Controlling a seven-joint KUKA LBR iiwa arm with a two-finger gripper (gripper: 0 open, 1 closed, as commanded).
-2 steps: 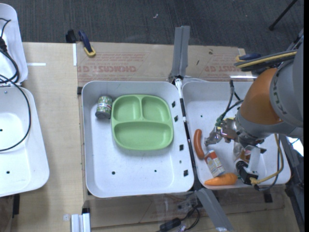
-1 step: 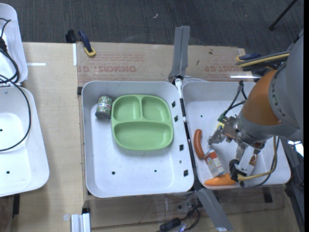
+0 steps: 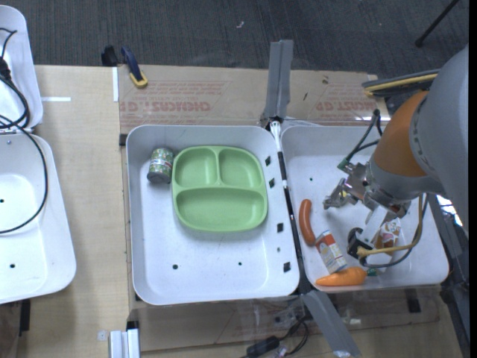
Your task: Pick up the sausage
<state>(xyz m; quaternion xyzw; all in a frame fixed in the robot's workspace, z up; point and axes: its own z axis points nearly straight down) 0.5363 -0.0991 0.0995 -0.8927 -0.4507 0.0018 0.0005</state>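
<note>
The sausage [image 3: 306, 221], a reddish-brown link, lies lengthwise near the left wall of the right bin [image 3: 313, 155]. My gripper [image 3: 339, 197] hangs over the middle of that bin, a short way right of and slightly above the sausage. Its metal fingers point left toward the sausage and nothing is between them. The orange-banded wrist rises behind it to the right.
A small red-and-white bottle [image 3: 329, 250] lies just right of the sausage, and a carrot [image 3: 342, 277] rests at the bin's front edge. Another small packet [image 3: 389, 233] sits under the wrist. The left bin [image 3: 149, 259] holds a green divided plate [image 3: 220, 188] and a small can [image 3: 159, 165].
</note>
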